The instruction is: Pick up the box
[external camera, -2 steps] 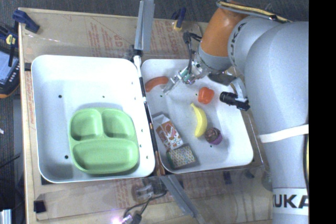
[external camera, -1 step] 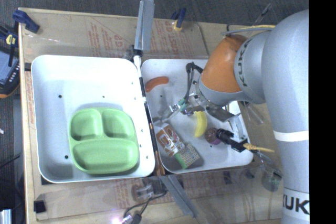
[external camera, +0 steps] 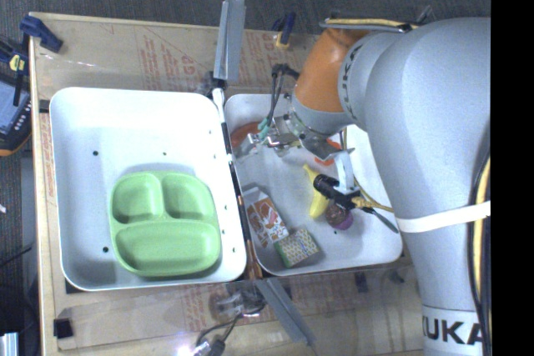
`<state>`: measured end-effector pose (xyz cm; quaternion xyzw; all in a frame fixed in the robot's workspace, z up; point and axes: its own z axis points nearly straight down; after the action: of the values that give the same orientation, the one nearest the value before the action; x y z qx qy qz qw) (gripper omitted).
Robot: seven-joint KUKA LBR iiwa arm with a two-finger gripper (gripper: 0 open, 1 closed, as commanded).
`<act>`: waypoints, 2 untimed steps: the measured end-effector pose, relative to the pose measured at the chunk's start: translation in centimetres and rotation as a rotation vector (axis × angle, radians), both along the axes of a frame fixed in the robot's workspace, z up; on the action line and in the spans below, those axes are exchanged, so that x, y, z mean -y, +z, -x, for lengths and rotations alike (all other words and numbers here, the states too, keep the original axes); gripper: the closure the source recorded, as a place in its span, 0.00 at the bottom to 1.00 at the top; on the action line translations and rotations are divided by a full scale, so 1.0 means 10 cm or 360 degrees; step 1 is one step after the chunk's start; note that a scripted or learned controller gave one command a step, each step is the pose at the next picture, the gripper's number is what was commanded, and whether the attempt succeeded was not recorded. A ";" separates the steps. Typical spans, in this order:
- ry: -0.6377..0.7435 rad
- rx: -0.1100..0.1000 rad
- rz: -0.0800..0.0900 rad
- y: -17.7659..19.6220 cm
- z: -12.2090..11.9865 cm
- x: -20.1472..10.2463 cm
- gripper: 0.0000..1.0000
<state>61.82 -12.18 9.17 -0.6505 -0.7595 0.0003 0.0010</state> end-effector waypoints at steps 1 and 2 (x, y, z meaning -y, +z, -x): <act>0.0169 0.0005 0.0004 0.09 -0.39 -0.09 0.00; 0.0180 0.0005 0.0001 0.19 -0.40 -0.11 1.00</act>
<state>65.80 -11.09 11.05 -0.6064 -0.7952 -0.0002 -0.0005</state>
